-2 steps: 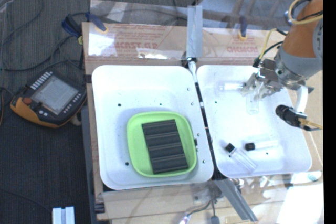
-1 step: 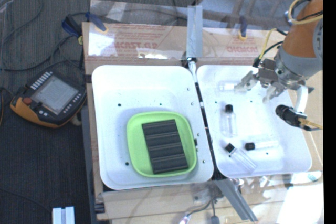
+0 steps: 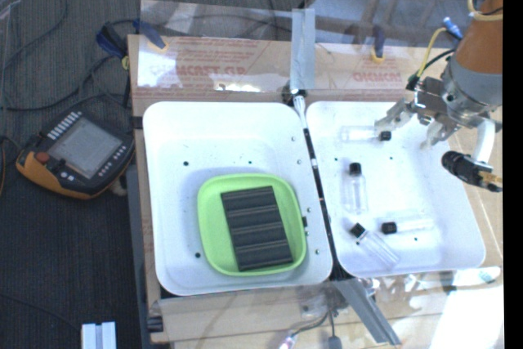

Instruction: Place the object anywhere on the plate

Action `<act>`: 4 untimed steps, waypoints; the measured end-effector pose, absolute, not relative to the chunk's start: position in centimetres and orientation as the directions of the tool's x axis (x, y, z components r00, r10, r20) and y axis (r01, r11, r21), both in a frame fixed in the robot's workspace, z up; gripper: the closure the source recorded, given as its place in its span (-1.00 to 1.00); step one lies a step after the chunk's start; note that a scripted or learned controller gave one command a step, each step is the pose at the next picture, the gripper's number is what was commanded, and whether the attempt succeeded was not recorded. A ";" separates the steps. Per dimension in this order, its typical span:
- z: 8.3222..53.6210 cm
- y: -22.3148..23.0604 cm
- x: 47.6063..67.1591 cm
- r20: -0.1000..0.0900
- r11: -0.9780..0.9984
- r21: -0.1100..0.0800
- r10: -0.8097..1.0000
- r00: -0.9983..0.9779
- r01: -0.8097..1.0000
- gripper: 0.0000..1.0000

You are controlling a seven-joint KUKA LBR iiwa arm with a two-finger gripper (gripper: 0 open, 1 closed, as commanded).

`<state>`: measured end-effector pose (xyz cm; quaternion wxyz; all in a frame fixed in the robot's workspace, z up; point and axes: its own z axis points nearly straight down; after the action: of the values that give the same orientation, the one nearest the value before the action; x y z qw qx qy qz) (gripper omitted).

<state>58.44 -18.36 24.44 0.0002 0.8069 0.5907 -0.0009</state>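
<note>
My jaws hang spread and empty over the right bin's far side. Four clear vials lie below; the green plate waits left. I'd descend squarely across one vial's width.

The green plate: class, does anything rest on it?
Yes. A dark ribbed block lies flat on the green plate, which sits in the left bin.

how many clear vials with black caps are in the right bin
4. One vial lies near the top by the gripper, one vial at the centre-left, one vial at the bottom and one vial beside it. They are transparent, so another may be missed.
</note>
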 end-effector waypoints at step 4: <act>33.0 -16.3 65.5 -0.005 -0.092 0.000 0.996 0.092 0.996 -1.00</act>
<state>65.51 -16.33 33.01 0.0017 0.7390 0.6737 -0.0016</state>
